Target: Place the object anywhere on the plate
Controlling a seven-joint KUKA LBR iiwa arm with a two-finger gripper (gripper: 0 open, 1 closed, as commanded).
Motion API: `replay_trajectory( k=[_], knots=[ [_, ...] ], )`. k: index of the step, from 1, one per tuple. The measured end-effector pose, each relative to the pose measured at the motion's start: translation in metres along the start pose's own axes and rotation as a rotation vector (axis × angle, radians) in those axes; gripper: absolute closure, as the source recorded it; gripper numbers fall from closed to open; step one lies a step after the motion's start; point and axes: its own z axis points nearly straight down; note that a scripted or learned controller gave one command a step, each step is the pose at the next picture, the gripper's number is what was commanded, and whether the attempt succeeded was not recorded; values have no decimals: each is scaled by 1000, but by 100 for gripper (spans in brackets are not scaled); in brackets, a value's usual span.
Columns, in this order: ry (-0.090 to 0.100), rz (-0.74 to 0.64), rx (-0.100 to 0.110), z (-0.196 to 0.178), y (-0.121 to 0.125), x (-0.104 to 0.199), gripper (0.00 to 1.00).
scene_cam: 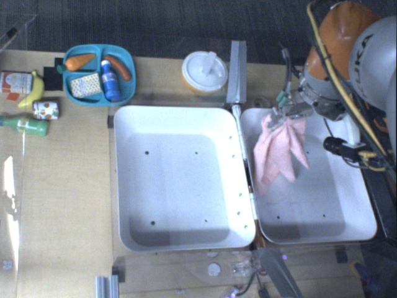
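Note:
A pink cloth (280,154) hangs limp from my gripper (286,109) over the left part of the right bin (322,228). Its top is bunched between the fingers and its lower folds reach down toward the bin floor. The gripper is shut on the cloth. The plate (129,64) is a blue divided dish on the bench at the far left, beyond the left bin (180,185). It carries a toy carrot (80,61), a blue bottle (110,82) and other toy food.
A white lidded cup (205,72) stands behind the bins, between the plate and the arm. A banana (32,90), a small can (45,109) and a green bottle (25,126) lie at the bench's left edge. A metal divider (236,73) rises behind the bins' shared wall.

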Motion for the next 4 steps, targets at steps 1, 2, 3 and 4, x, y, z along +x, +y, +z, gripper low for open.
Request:
replay_trajectory(
  k=[1,2,3,4],
  knots=[
    [0,-6,-1,-16,2,1,100],
    [1,-409,-2,-21,18,44,100],
    [1,-812,-3,-24,33,87,100],
    [0,-1212,-5,-18,37,146,100]
  ],
)
